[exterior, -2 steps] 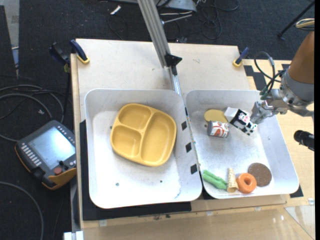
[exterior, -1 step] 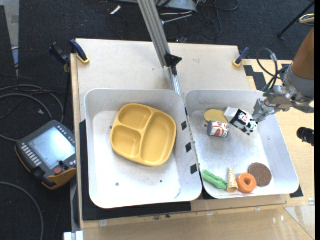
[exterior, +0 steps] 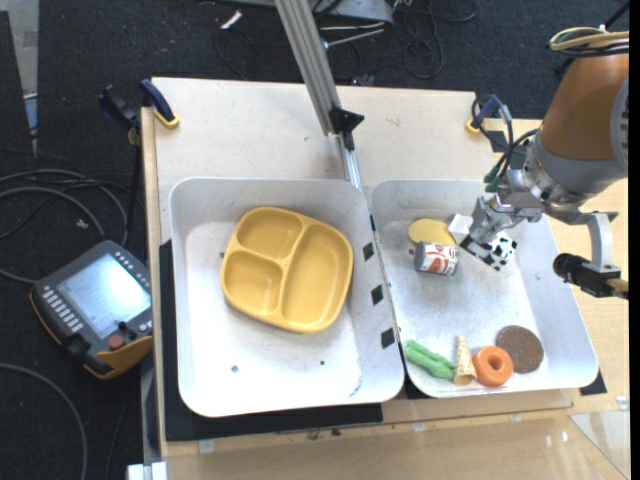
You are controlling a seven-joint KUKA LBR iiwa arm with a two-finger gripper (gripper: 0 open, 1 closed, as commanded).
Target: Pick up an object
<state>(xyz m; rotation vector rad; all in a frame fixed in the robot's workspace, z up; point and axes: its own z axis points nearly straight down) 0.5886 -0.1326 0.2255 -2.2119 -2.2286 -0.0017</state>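
Objects for picking: six small items in the right bin [exterior: 560, 313], none seen between the fingers.
Can [exterior: 437, 259]: red and white, on its side at 9 o'clock from the gripper, near it.
Yellow round piece [exterior: 430, 232]: just above the can, touching it.
Black-and-white piece [exterior: 499, 252]: dice-like, directly under the gripper; contact cannot be told.
Gripper [exterior: 483, 230]: low over the right bin's upper half; fingers blurred against the pieces below, so spread or pressed together cannot be told.
Brown disc [exterior: 520, 348]: at 5 o'clock in the bin.
Orange ring [exterior: 492, 365]: touching the disc's lower left.
Tan cone [exterior: 462, 360]: beside the ring, at its 9 o'clock.
Green pod [exterior: 428, 358]: at 7 o'clock, by the bin wall.
Left bin [exterior: 200, 268]: holds a yellow divided plate [exterior: 287, 268].
Arm [exterior: 585, 118]: cut off at the right edge.
Metal pole [exterior: 312, 53]: slants above the bins' junction.
Pendant [exterior: 95, 308]: on the floor at 9 o'clock.
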